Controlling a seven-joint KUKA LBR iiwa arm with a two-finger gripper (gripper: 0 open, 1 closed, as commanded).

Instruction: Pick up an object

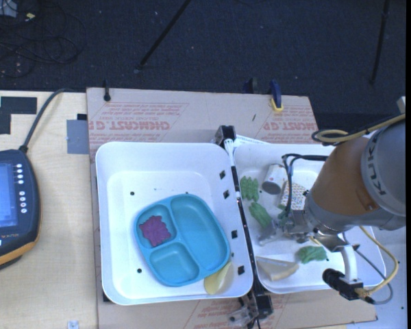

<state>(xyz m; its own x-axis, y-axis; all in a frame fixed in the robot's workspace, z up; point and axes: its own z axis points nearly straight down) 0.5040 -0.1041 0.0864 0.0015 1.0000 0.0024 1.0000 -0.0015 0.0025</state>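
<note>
1. Over the right bin (377, 252), the arm (356, 184) reaches down; its gripper (288, 226) sits among green pieces (260, 214). I cannot tell its opening or any hold.
2. Nothing looks lifted yet; picking remains.

A cardboard sheet (192, 118) lies under both bins. Left of it sits a pendant (7, 204) with a lit screen, beyond it dark carpet (123, 26) with cables.
</note>
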